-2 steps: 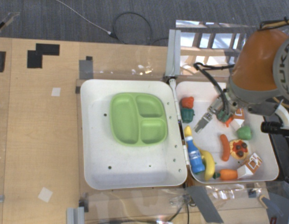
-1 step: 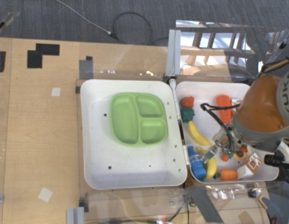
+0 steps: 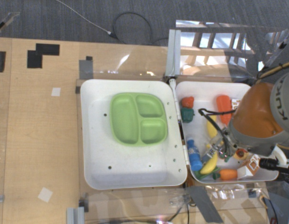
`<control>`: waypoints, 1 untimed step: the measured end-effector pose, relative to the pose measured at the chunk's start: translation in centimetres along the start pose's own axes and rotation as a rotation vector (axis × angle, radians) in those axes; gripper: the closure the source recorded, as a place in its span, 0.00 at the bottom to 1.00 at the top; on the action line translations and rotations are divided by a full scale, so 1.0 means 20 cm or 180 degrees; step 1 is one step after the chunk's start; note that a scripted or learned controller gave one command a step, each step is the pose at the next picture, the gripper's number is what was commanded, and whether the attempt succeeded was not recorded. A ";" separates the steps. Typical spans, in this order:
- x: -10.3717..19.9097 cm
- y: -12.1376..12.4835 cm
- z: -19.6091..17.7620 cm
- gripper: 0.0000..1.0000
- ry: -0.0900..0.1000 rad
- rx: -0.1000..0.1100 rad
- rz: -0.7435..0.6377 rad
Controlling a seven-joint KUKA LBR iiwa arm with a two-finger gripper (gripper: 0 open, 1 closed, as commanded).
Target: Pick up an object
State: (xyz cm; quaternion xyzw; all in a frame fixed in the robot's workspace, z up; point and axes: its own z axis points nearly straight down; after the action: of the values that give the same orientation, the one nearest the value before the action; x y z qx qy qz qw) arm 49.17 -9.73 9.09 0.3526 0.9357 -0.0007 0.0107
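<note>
A pale green plate [image 3: 137,119] sits in a white bin [image 3: 95,171]. At three o'clock: a yellow banana [image 3: 210,164], a blue bottle [image 3: 193,157] and an orange carrot [image 3: 223,105].

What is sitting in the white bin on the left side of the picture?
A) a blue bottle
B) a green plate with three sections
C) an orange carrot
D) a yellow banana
B: the green plate with three sections lies in the left bin, while the banana and blue bottle sit in the right bin.

A green divided plate [image 3: 137,119] lies in the left bin [image 3: 95,167].
</note>
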 end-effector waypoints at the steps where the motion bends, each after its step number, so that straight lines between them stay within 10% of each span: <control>1: 0.00 0.03 -0.06 1.00 -0.0021 -0.0028 -0.0040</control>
State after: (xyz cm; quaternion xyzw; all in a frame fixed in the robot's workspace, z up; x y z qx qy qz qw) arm 49.59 -9.32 10.36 0.3467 0.9379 0.0022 0.0154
